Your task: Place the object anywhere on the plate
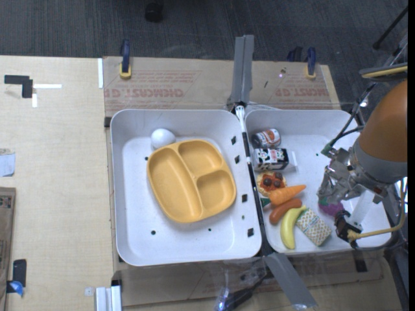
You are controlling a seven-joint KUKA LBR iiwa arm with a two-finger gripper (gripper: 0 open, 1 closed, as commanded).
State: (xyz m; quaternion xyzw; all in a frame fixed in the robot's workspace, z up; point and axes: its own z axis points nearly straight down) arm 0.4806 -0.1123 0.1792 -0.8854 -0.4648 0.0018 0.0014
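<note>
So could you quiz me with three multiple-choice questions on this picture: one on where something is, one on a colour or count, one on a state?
1. Where is the white egg?
A. Left bin, beside the plate
B. Right bin
C. On the plate

2. How many compartments has the yellow plate?
A. Two
B. Three
C. Five

3. What lies on the plate?
A. Banana
B. Carrot
C. Nothing yet

Answers: 1 A, it touches the plate's upper-left rim; 2 B, ridges split it in three; 3 C, the banana and carrot lie in the right bin.
</note>
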